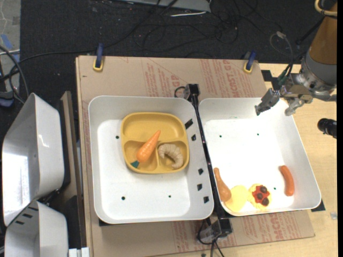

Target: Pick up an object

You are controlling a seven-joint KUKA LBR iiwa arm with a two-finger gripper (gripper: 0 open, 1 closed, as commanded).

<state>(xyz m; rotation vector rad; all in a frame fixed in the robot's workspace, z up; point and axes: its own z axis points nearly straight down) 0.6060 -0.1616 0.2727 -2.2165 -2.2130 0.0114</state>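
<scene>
Smooth, glossy plastic bins sit on matt brown cardboard (printed red), holding a plastic-looking yellow plate.

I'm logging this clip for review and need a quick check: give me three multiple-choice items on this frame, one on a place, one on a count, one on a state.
1. Where does the carrot lie?
A. In the yellow divided plate
B. On the right bin's floor
C. On the cardboard

2. How many items lie in the right bin?
A. One
B. Three
C. Six

3. What is the claw doing?
A. Gripping the sausage
B. Open with nothing between its fingers
C. Resting in the plate

Key: 1 A, it lies across the plate's compartments beside the shrimp. 2 B, drumstick, fried egg with toppings, sausage. 3 B, the fingers stand apart over the bin's far edge.
</scene>
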